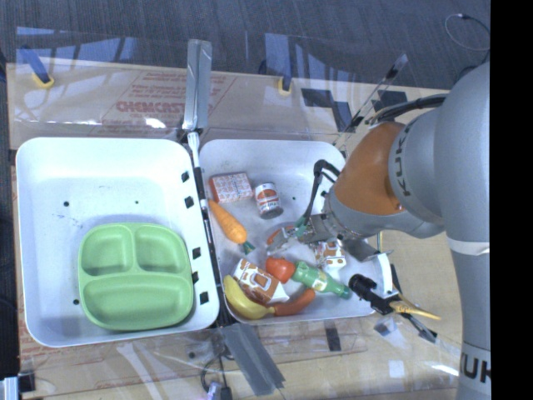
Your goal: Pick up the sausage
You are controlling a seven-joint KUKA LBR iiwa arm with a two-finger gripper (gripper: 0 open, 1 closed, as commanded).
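**Sausage at the near wall, gripper above it in the right bin**

At the near edge of the right-hand shallow white bin (250, 150), against the front wall: a curved reddish-brown toy sausage (293, 303), lying flat, partly tucked under a green plastic bottle (318, 279) and touching a yellow banana (243, 302) at its left end. Probably light, stiff and smooth-skinned plastic, so likely to slip out of a shallow pinch; best taken across the middle of the curve, square to its length, though crowded there by the bottle and a red tomato-like piece (281, 268). Just beyond, toward the bin's centre, the grey arm's two-finger gripper (306, 233), above and slightly right of the sausage, near but not touching it; nothing visibly between the fingers, and whether apart or together cannot be told. Farther back, an orange carrot (227, 221), a small red-labelled can (267, 199) and a pinkish box (231, 187). Left bin: a green divided plate (135, 277).
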